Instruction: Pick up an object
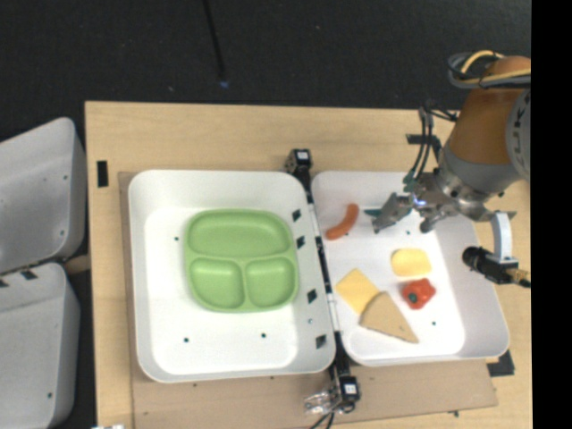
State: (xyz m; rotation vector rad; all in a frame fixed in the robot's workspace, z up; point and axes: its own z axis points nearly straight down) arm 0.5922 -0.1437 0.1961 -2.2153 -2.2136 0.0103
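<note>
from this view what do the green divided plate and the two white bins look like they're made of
Green three-compartment plate: likely moulded plastic, matte, with even colour and soft rounded ridges between compartments. Two shallow white bins, left and right: probably thin formed plastic, smooth and slightly glossy, with rounded corners and rolled rims.

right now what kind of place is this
Likely a robot-grasping test bench: two white bins side by side on a wooden board, a green divided plate, toy food such as a cheese wedge, and the arm's hand overhead.
</note>
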